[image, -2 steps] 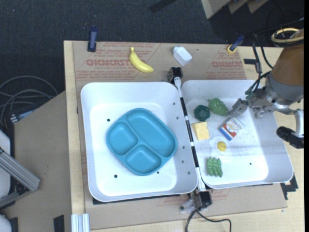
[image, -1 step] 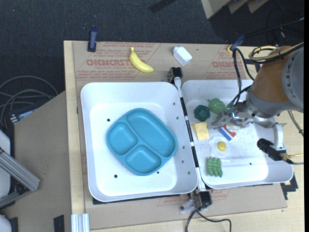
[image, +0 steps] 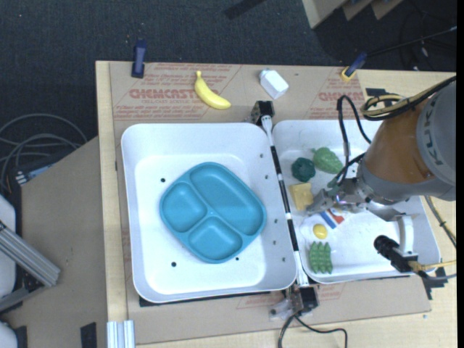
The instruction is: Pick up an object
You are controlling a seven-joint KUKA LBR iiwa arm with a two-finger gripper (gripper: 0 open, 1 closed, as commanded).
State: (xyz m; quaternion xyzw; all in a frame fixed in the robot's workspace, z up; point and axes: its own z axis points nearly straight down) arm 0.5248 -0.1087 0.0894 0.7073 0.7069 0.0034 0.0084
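The right bin (image: pixel 428 227) holds several small things: a dark green ball-like piece (image: pixel 303 169), a light green leafy piece (image: pixel 328 159), a yellow block (image: pixel 301 194), a small yellow round piece (image: pixel 320 231), a green spiky piece (image: pixel 320 257) and a red-and-blue piece (image: pixel 333 219). My gripper (image: pixel 328 202) hangs low in the middle of this bin, right of the yellow block and just above the red-and-blue piece. The grey arm with its orange band (image: pixel 395 151) covers the bin's right half.
The left bin (image: pixel 145 194) holds a blue divided plate (image: pixel 210 210). On the bench behind the bins lie a banana (image: pixel 210 93), a white block (image: pixel 274 83) and a blue clip (image: pixel 138 58). Black cables (image: pixel 348 125) loop over the right bin's back.
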